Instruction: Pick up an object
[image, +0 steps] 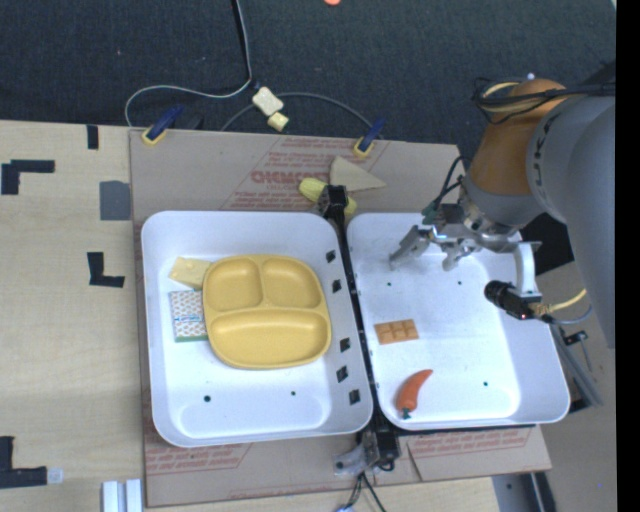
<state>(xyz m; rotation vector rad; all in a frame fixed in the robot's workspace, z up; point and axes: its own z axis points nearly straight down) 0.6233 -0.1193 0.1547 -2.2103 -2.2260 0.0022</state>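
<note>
From above, we see our end effector (430, 246) hanging over the far end of the right bin (520, 395), fingers spread and pinching nothing, likely poised to choose a target. The pepper (413, 390) lies near the bin's front edge and the cracker (396, 332) sits between, both well apart from the fingers. The left bin (180, 420) holds a yellow tray (265, 310), crowding its floor.
</note>
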